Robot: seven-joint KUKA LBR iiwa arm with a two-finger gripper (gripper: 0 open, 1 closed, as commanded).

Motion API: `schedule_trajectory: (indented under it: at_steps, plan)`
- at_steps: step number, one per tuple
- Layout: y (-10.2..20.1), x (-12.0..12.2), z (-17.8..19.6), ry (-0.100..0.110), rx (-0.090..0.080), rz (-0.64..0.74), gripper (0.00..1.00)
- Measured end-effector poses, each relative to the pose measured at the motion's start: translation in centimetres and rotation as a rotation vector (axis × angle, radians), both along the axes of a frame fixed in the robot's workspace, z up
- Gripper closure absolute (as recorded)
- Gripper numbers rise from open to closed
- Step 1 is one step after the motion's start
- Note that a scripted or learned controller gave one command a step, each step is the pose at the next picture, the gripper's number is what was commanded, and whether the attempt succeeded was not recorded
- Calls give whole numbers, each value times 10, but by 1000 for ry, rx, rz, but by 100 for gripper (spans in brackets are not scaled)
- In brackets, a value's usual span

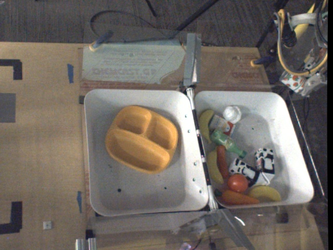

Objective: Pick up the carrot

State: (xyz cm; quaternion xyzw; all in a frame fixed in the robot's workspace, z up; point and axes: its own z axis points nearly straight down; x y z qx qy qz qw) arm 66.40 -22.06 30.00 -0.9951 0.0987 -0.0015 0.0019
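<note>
The carrot [238, 197] is seen low in the right bin [296, 139], lying along the near wall, long axis roughly left-to-right, tucked under the tomato [238, 183] and touching a banana [264, 193]. The gripper [304, 79] is parked at the upper right, beyond the bin's far corner; its state cannot be told. A reach down and leftward is called for.

I count two bins [99, 139], one plate [141, 138] and one carrot [238, 197]. I also count one tomato [238, 183], one green bottle [227, 142] and three bananas [264, 193].
</note>
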Motion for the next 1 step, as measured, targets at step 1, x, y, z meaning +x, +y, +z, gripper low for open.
schedule_trajectory:
  at_steps: [1]
  plan:
    - [1,-19,-61,8,1,-329,100]
